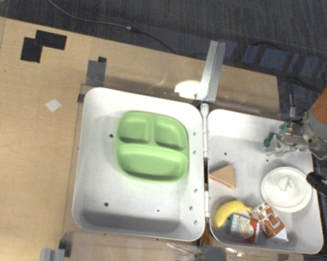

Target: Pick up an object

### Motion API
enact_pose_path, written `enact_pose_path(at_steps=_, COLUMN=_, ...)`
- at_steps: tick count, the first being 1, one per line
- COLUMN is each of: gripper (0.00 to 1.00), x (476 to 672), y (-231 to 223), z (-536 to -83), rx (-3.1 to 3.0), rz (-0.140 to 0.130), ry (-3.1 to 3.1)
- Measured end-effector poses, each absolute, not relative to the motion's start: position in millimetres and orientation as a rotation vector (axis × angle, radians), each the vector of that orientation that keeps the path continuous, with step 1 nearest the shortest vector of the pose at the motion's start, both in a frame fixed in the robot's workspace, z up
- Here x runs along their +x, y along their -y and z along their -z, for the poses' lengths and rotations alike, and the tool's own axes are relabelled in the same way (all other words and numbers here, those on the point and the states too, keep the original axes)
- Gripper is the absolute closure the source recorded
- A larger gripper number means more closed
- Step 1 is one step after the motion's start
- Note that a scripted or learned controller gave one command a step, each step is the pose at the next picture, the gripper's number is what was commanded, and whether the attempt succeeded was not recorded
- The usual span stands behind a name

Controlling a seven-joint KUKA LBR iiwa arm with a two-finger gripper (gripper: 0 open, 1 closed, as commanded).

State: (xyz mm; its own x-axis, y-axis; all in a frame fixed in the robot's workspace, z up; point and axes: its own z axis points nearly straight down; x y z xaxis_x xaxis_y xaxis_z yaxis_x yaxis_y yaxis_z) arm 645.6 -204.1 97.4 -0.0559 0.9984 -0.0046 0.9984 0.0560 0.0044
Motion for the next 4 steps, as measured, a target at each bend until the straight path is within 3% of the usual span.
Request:
enact_pose_path(at_steps=1, gripper=0.00, x=646.9, y=204, z=-98, rx=2.150, rz=-0.005, ry=-2.276)
enact_pose_path(at_steps=2, gripper=0.00, x=623.8, y=205, z=-86, rx=2.134, rz=-0.003, ry=-2.300)
enact_pose_path(at_steps=3, gripper=1.00, x=626.4, y=205, z=-99, rx=2.126, rz=-0.008, ry=-2.296)
enact_pose_path(at_steps=4, gripper=1.00, x=627.6, y=144, z=-184, rx=2.143, rz=-0.006, ry=-2.290)
